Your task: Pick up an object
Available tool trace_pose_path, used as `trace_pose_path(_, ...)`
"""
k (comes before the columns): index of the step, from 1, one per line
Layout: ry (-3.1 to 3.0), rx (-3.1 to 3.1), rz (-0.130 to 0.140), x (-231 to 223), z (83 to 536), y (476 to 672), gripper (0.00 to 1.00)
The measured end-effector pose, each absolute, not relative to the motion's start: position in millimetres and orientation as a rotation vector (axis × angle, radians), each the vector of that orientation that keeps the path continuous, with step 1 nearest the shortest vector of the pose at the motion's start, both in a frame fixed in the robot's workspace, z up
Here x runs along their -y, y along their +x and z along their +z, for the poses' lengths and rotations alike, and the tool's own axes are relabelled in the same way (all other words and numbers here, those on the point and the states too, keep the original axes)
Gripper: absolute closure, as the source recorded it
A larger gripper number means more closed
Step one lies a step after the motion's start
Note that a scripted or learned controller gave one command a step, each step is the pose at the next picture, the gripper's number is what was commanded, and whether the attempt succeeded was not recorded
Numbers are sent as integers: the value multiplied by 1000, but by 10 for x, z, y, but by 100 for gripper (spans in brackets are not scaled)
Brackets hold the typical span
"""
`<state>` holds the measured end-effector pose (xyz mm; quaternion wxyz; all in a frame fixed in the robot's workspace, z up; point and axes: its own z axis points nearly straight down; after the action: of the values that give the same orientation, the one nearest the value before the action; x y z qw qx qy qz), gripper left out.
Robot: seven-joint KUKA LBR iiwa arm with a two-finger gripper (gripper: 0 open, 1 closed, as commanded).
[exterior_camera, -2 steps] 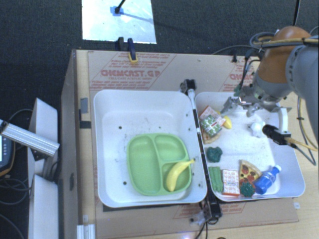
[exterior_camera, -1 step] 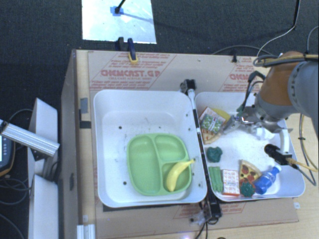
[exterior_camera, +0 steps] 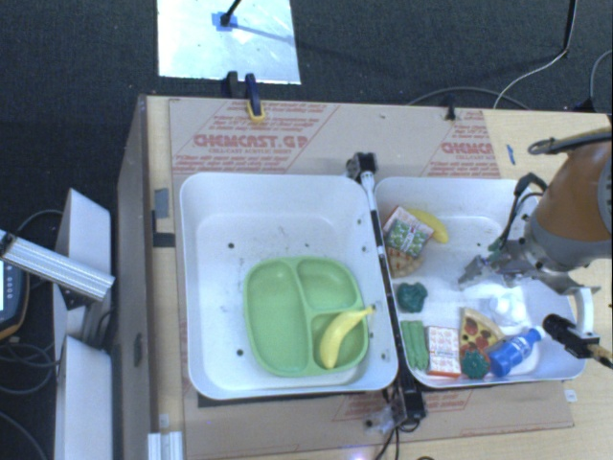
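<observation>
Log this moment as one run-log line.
task: pick up an object | gripper: low in right bin, nothing seen held | banana: on green plate, left bin

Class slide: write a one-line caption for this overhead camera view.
Arm's gripper low in the right bin among toys; banana on green plate in left bin.

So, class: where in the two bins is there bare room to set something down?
Left bin: bare floor behind and left of the green tray. Right bin: a bare strip along the back wall; its front is crowded with toys, bottle and gripper.
</observation>
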<state>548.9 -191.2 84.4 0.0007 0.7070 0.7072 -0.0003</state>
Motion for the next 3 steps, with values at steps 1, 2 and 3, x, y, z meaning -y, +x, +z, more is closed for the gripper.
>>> trace_pose_path(1,2220,-2221,0,2069,844,5123,0)
trace_pose_path(2,2221,-2221,0,2065,843,4863,0)
trace_pose_path(3,2221,-2221,2,2061,842,4864,0)
